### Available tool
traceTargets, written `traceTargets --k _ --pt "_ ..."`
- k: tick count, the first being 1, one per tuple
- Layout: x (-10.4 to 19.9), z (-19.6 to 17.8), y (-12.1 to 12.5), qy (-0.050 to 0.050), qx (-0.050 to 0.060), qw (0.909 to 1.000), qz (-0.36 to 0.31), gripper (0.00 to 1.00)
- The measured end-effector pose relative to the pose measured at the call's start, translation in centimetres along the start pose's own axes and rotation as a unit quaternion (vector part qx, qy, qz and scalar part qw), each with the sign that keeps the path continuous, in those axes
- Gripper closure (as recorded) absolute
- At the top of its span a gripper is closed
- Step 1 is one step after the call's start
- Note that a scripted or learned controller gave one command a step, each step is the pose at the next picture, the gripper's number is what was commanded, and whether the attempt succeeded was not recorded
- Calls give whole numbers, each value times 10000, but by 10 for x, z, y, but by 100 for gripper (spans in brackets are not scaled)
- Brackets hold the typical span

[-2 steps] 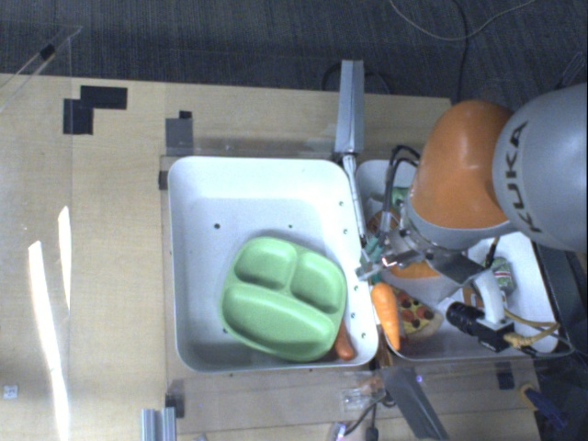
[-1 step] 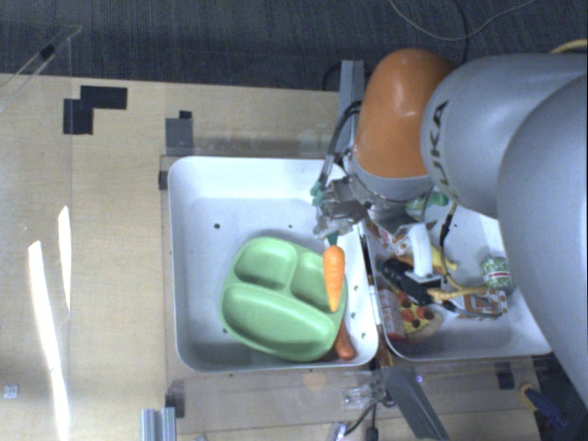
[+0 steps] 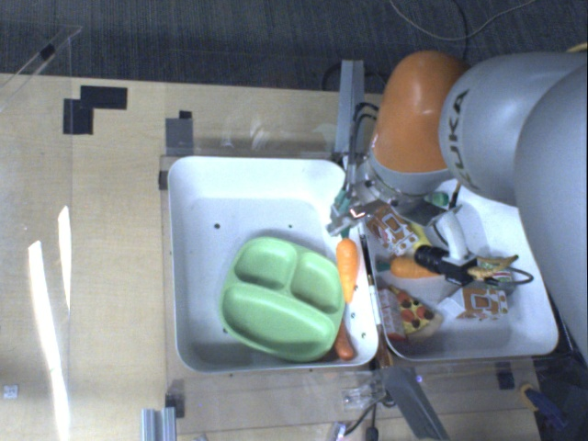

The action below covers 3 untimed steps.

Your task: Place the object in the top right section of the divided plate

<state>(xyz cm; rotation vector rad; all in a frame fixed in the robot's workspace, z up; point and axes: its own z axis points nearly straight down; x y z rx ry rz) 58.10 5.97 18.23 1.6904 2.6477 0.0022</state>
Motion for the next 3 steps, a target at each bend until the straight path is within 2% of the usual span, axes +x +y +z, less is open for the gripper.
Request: traceTargets --k 1,2,3 --pt "0 0 0 -3 1 10000 3 0" --pt "10 0 10 -6 -3 9998 -214 0" --pt "10 -8 12 -5 -7 9997 -228 100"
